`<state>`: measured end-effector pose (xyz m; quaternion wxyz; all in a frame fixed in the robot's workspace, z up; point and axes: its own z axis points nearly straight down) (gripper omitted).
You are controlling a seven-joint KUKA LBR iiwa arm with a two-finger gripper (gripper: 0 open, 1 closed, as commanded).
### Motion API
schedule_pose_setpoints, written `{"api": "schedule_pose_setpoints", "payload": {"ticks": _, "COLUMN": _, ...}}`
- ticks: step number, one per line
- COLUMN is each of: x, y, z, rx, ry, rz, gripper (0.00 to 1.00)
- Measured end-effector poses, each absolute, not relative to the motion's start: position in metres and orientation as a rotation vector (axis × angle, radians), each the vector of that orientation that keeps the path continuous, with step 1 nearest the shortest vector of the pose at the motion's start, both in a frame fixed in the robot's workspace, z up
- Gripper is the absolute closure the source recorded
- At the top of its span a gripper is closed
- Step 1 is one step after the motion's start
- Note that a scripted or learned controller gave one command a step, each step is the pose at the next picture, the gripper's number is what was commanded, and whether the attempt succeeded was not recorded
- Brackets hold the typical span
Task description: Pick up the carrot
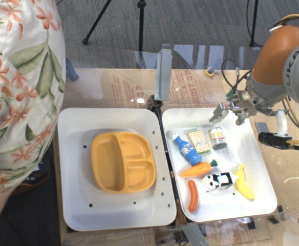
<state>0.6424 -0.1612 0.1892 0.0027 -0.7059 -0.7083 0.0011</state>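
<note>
Orange plastic carrot with a small green top, lying on the floor of the right-hand shallow white bin, near its middle, long axis running left to right with the green end toward the right. Blue plastic bottle with a white cap lies just above the carrot, its lower end close to or touching it. Tan square cracker-patterned block sits just beside the bottle, and a small metal can with a printed label stands to the right of that. Black-and-white toy cow-patterned piece lies just below the carrot's green end. Red-orange plastic sausage lies below the carrot's tip, upright in the view. Yellow plastic banana rests near the bin's right wall. Two-finger gripper hangs above the bin's upper right corner, well apart from the carrot, fingers spread wide with nothing between them. Yellow three-compartment plastic plate sits in the left-hand shallow white bin.
</note>
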Motion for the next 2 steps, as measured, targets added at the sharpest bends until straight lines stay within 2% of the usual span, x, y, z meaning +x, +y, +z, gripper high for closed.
{"api": "schedule_pose_setpoints", "payload": {"ticks": 1, "x": 0.599, "y": -0.139, "z": 0.093, "rx": -2.159, "ry": -2.288, "rz": -0.006, "gripper": 0.0}}
{"api": "schedule_pose_setpoints", "payload": {"ticks": 2, "x": 0.553, "y": -0.09, "z": 0.094, "rx": -2.433, "ry": -2.002, "rz": -0.015, "gripper": 0.0}}
